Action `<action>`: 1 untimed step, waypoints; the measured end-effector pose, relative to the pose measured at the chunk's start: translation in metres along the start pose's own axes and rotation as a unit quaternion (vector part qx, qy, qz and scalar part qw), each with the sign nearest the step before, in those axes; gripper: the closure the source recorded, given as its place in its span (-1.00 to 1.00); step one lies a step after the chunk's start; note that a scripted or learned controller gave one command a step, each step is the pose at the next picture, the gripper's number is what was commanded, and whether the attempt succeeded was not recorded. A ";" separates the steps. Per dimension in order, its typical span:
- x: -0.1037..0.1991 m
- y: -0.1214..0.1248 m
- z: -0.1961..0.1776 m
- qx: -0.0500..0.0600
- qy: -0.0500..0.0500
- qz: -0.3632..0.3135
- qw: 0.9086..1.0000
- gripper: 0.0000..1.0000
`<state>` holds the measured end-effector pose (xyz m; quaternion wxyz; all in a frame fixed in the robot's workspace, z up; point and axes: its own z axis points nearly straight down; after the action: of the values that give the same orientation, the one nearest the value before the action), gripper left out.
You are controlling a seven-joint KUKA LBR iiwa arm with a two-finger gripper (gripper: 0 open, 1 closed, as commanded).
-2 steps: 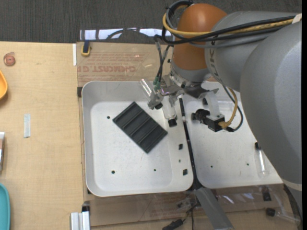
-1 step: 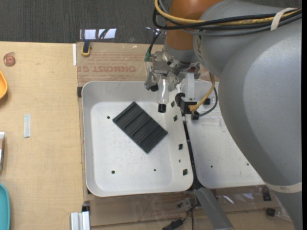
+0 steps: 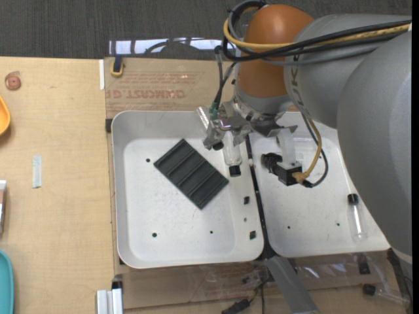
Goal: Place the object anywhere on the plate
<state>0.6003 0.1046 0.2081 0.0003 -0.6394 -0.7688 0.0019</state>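
Tube (image 3: pixel 355 214), prob. the object, lies in the rt bin (image 3: pixel 327 244), well to the gripper's (image 3: pixel 224 150) right, plate (image 3: pixel 191 173) just to its left; can't tell if gripper's open or closed, so risk is it's got nothing & releases air over the plate.

We see two white bins (image 3: pixel 131 175). A dark grey plate (image 3: pixel 191 173) with stripes lies in the left one. The arm (image 3: pixel 353 70) is grey with an orange band (image 3: pixel 272 34). The bench (image 3: pixel 52 175) is light brown.
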 end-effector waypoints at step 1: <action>-0.041 0.051 0.017 0.002 0.001 0.286 0.958 1.00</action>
<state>0.6577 0.0734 0.1909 0.0014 -0.8325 -0.5540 0.0029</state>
